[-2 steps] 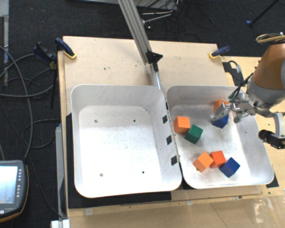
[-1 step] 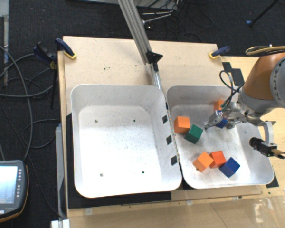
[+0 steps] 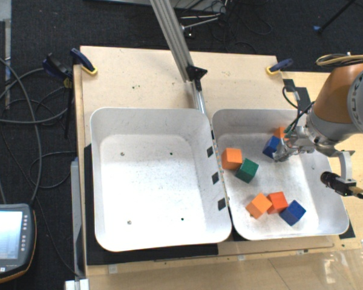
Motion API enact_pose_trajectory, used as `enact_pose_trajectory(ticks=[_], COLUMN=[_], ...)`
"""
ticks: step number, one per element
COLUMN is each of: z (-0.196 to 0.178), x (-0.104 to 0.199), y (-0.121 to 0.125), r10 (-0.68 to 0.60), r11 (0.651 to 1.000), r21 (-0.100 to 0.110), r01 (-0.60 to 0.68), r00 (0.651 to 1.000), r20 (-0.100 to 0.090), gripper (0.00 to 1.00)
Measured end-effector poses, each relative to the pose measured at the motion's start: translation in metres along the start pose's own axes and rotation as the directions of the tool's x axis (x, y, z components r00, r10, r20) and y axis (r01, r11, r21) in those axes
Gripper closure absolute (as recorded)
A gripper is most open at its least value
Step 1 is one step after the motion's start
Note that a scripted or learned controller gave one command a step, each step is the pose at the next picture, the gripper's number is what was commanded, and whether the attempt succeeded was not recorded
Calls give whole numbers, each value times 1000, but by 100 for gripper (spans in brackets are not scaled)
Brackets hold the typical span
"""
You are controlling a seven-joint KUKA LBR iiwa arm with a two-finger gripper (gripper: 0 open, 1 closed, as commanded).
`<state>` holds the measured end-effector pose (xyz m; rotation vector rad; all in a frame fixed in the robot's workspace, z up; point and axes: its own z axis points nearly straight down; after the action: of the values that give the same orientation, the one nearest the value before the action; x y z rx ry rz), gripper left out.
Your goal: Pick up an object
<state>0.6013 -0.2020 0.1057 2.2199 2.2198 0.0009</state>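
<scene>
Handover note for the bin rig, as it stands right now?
Tool: low in the right bin, at the blue cube near the far wall; an orange block sits just behind. Grip state unclear.
Other blocks in that bin: orange cube touching green cube; near the front, two orange blocks and a blue cube.
Done: nothing visibly lifted.
Left: confirm grasp, lift.

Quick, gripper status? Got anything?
Gripper: down in the right bin at a blue block; open or shut, holding or not, cannot be told.
</scene>
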Motion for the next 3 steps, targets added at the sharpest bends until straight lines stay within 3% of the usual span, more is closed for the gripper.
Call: enact_pose_trajectory(ticks=[3], z=[-157], x=[1], y=[18], r10=[-4], r11=[1000], r21=[-6], r01=[4], r00=[1000], r20=[2], gripper=[100])
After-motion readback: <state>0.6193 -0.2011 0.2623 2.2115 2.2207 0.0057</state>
